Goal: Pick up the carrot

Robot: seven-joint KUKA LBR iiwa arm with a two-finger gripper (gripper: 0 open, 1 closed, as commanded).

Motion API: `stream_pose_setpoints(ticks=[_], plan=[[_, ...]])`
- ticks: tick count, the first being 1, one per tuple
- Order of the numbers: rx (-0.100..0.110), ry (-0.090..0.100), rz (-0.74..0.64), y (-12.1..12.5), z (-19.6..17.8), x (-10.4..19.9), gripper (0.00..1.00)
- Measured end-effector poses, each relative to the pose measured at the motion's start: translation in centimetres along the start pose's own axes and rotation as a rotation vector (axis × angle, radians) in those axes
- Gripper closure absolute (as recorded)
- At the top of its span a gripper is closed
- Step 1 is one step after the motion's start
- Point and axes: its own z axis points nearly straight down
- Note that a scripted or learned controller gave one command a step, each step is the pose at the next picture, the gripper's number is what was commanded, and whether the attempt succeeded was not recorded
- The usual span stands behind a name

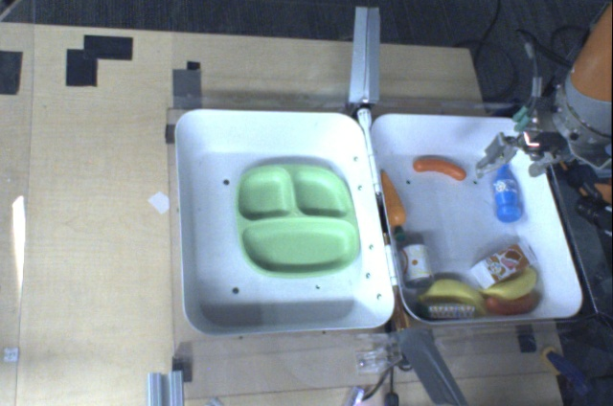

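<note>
Find the carrot [390, 200] in the right bin [567, 246], lying lengthwise tight against the left wall, orange body towards the far side and green top [397, 239] pointing to the near side. Note the small can [415, 261] just beside the green end, and the sausage [440, 167] near the far tip but apart from it. Mind the likeness in colour: aim at the long piece by the wall, not at the sausage out in the middle.

Look to the claw [517, 155] well apart at the far right corner of the same bin, above the blue bottle [507, 200]; appears spread open with nothing between its fingers.

Judging from this, cross the bin leftward above the sausage before descending. Turn the wrist so the closing line runs across the carrot's width. Expect trouble from the wall: hardly any room there for a finger on that side, so come down over the orange middle, away from the can, and perhaps nudge the carrot inward first. Close only when low enough to span the body, then lift straight up, clear of the divider and of the green plate [297, 217] in the left bin [196, 232]
</note>
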Motion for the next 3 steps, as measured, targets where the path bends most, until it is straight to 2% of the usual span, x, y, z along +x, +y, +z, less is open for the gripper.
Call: stream_pose_setpoints(ticks=[1,2,3], plan=[[0.001,0.000,0.012,-2.0,13.2,6.5,0.00],[-0.002,0.001,0.011,-1.8,12.3,6.5,1.00],[0.001,0.001,0.283,-1.3,15.4,5.9,1.00]])
